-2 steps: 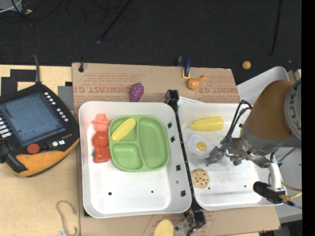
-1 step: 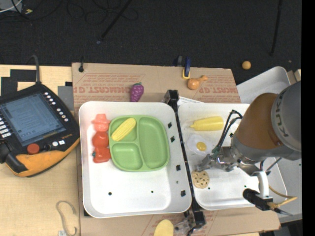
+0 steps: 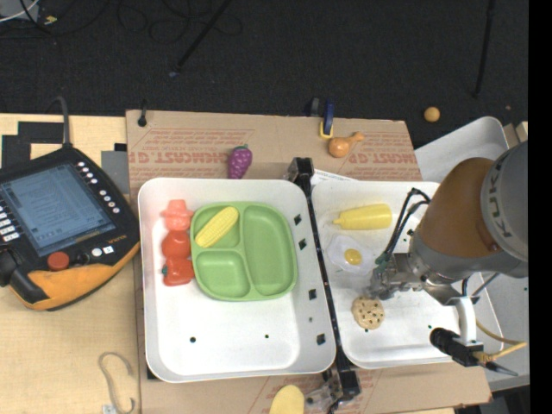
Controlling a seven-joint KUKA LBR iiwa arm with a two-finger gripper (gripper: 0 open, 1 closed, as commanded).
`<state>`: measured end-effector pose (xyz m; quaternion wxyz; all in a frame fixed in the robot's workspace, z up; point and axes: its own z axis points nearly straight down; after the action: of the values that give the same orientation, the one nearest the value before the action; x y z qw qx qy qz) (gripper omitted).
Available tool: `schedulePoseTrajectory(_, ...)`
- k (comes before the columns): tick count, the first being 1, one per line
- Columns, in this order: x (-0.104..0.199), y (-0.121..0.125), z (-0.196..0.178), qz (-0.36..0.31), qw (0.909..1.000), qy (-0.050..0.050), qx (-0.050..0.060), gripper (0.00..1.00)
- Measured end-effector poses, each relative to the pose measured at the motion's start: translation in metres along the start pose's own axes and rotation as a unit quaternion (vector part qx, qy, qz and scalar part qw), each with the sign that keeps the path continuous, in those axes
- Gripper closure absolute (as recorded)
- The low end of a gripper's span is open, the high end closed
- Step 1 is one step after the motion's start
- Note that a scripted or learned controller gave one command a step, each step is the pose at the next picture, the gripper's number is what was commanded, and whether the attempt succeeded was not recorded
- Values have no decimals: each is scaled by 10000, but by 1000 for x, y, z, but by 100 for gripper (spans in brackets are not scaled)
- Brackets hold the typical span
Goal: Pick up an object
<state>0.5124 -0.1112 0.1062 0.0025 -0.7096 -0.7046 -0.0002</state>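
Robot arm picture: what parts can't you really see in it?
- The gripper, camera view: the grey arm covers it, so its grip is unclear.
- Right bin, camera view: the arm hides its right side.
- Yellow thing at the bottom edge: cut off.
- Tablet screen: text too small to read.

Beside the gripper (image 3: 385, 280) lie a tan dark-speckled cookie (image 3: 368, 313), a white-and-yellow fried egg (image 3: 349, 254) and a yellow bottle (image 3: 363, 217).
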Motion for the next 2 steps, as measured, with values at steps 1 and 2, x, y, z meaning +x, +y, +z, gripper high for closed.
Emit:
schedulePoseTrajectory(1, -6, 1, -62, -30, 10000, -21, -26, 100)
schedulePoseTrajectory(2, -7, 2, -114, -34, 10000, -20, -30, 100)
